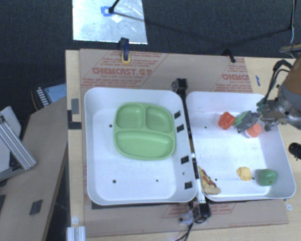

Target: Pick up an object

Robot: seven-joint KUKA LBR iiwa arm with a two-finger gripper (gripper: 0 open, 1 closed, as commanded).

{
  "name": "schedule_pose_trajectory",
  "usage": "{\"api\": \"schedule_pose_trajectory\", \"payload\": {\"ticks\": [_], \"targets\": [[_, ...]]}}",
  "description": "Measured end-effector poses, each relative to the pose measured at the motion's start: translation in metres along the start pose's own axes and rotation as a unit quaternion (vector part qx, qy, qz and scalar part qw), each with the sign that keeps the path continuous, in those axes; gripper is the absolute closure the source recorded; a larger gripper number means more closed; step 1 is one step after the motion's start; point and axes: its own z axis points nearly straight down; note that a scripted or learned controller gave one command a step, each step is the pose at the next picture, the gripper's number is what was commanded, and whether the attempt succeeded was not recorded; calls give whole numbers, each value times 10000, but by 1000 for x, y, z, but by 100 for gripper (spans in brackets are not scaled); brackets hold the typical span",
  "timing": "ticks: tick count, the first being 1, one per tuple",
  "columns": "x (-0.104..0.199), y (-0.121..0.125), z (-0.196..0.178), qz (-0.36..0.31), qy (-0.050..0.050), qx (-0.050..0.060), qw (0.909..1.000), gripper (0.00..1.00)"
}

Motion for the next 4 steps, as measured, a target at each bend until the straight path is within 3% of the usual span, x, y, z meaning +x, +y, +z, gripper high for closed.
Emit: {"api": "schedule_pose_trajectory", "payload": {"ticks": [1, 2, 4], "targets": [[0, 3, -6, -13, -10, -52, 10000, 0], [3, -3, 55, -4, -4, -30, 10000, 0], [-2, -9, 131, -4, -5, -40, 10000, 0]]}}
